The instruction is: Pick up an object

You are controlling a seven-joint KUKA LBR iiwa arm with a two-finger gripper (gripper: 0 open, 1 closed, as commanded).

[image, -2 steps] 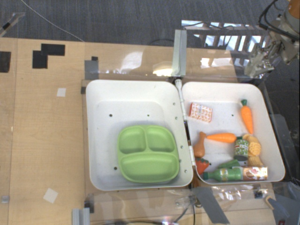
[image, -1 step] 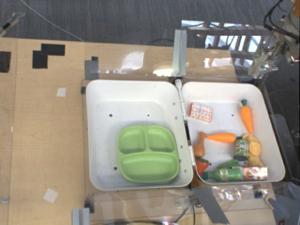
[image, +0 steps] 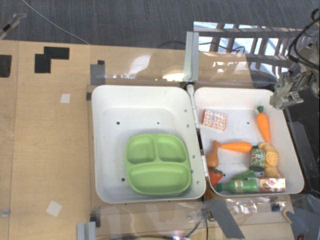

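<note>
The light wooden desk (image: 45, 149) takes up most of the shot, with a few black squares of tape on its far left. On it sit two shallow white plastic bins side by side. The left bin (image: 107, 134) has just one thing in it: a light green plastic plate with three compartments (image: 158, 164), sitting toward the near right part of the bin floor.

The right bin (image: 240, 101) is where all the small stuff is. Along its near edge lies a green bottle with a red and white label (image: 252, 185), on its side. Above that, roughly mid-bin, there's an orange toy carrot lying flat (image: 236, 146), and a second orange carrot with a green top (image: 263, 125) closer to the right wall, pointing up and down the picture. A small red and white patterned packet (image: 214, 119) lies apart from the rest, near the far left part. A brownish drumstick-looking piece (image: 213, 155) is by the left wall, with something red (image: 215, 176) just below it. A little green can (image: 257, 157) and a yellow bumpy corn-like piece (image: 271, 159) are touching, crammed between the flat carrot and the bottle.

The robot's grey hand (image: 285, 95) hangs over the far right corner of the right bin, above everything, with nothing in it that I can see. Can't tell if it's open or closed, too blurry.
</note>
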